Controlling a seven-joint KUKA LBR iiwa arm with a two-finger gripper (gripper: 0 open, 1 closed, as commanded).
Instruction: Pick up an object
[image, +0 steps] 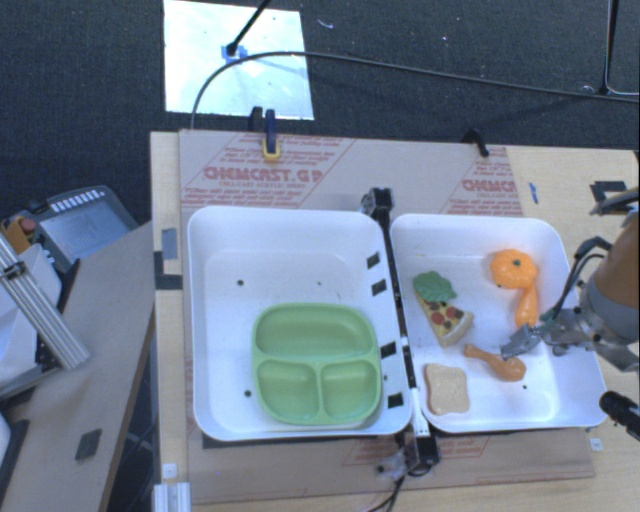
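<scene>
**Operator:** I have the claw (522, 340) low in the right bin (560, 400), near its right wall, reaching in from the right. Its tip sits just beside the orange carrot-like piece (527, 300) and above the wooden spoon (495, 362).

**Observer:** Are the fingers together or apart?

**Operator:** I cannot tell; they blur into one grey shape. Nothing visibly sits between them, so I count nothing as held.

**Observer:** What else is in reach?

**Operator:** The orange fruit (512, 267) touching the carrot's top, a pizza slice (447, 321) with a green broccoli (434, 287) above it, and a toast slice (447, 388) near the front wall. The green divided plate (318, 362) lies alone in the left bin (240, 250).

**Observer:** Risks?

**Operator:** I judge the claw straddles two targets. Closing here could pinch the spoon handle off-centre, so it pivots and slips out, or nudge the carrot toward the wall. The bin wall close by could also foul a finger on descent.
</scene>
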